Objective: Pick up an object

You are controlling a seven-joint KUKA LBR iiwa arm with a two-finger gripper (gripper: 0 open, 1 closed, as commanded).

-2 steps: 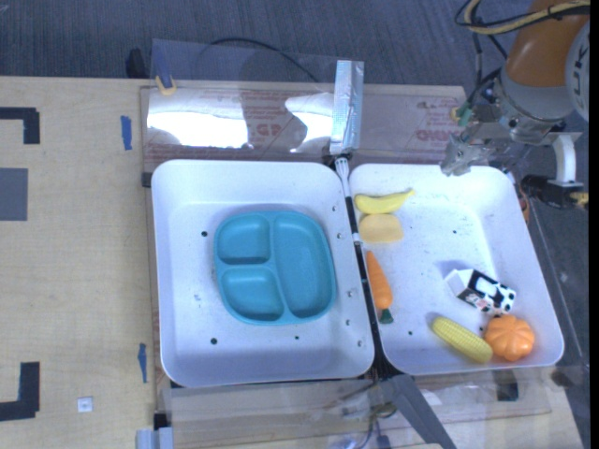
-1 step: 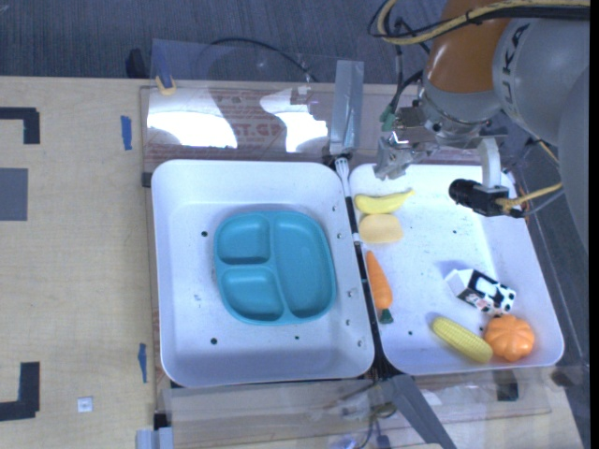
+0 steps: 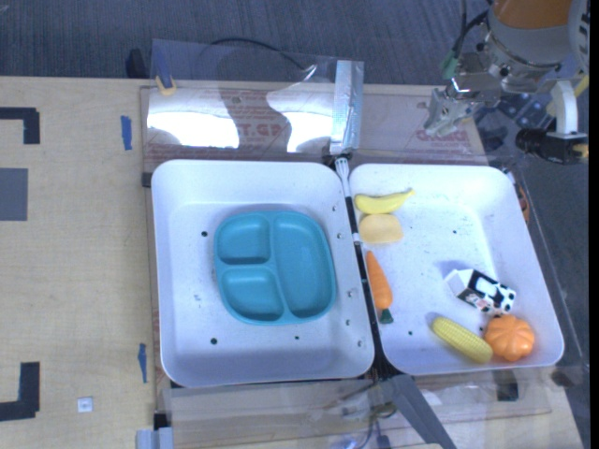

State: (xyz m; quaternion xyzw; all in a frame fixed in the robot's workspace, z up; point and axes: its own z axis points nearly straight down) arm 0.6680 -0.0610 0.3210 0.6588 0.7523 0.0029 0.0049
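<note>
Two shallow white bins side by side on the bench: left bin (image 3: 178, 251) and right bin (image 3: 524, 251), touching along a shared middle edge.

In the left bin, one teal divided plate (image 3: 275, 266) with three compartments, lying flat near the centre.

In the right bin, six toy items counted. At the far left corner, one yellow banana (image 3: 383, 200); just beside it on the near side, one pale yellow lump (image 3: 380, 228), perhaps a lemon or potato, hard to tell at this sharpness. Along the left wall, one orange carrot (image 3: 378, 282), lying lengthwise near to far. At the near right, one yellow corn cob (image 3: 460, 338), touching one orange pumpkin (image 3: 510, 337) on its right. Just beyond those two, one small black-and-white figure (image 3: 483, 291), seemingly a toy cow.

At the far right, beyond the right bin's far rim, one gripper (image 3: 446, 110) hanging above the bench surface, under the grey wrist with its orange band (image 3: 535, 0). Two fingers pointing down and leftward, seemingly a little apart, nothing between them. Well apart from every toy in the bin
</note>
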